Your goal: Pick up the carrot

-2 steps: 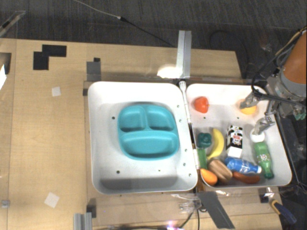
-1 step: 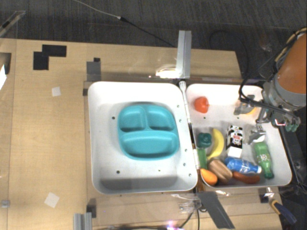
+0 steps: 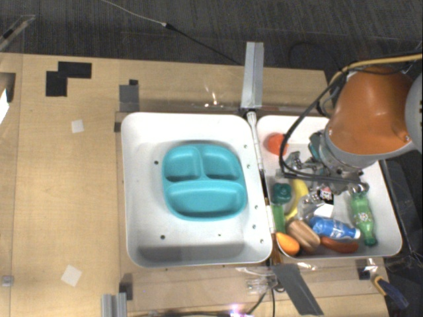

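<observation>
The carrot appears as an orange rounded piece in the front left corner of the right bin, next to a tan bun-like toy. My gripper hangs below the orange wrist band, low over the middle of the same bin, among the toys. It stands behind and to the right of the carrot, about a hand's width away. Nothing orange shows at the gripper. The wrist hides part of the bin's back half.
The right bin also holds a blue bottle, a green bottle, a yellow piece, a dark green cap, a red sausage and an orange-red item. The left bin holds a teal divided tray.
</observation>
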You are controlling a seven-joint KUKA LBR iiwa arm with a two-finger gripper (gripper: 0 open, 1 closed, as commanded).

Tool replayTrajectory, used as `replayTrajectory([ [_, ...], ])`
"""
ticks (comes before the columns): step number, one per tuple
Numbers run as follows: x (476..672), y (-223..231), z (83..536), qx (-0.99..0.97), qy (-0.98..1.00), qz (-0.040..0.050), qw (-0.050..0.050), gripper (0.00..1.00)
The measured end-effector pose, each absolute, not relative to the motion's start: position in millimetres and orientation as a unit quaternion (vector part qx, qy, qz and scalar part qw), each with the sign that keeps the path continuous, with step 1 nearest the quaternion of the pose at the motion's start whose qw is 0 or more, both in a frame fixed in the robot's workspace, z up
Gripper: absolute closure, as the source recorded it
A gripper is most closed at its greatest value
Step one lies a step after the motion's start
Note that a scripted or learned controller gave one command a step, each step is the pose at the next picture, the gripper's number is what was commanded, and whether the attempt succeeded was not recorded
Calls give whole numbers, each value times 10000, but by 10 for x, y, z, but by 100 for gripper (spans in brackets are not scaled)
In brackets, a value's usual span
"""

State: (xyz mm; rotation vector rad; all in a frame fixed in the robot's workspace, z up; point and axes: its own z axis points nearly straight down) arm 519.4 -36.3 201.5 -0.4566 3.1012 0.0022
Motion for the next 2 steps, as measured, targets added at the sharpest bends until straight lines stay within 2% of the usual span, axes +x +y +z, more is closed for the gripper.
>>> replayTrajectory([
  [1, 5147, 118, 1864, -2828, 9592, 0, 47, 0],
  [2, 5148, 113, 1865, -2830, 9591, -3, 48, 0],
])
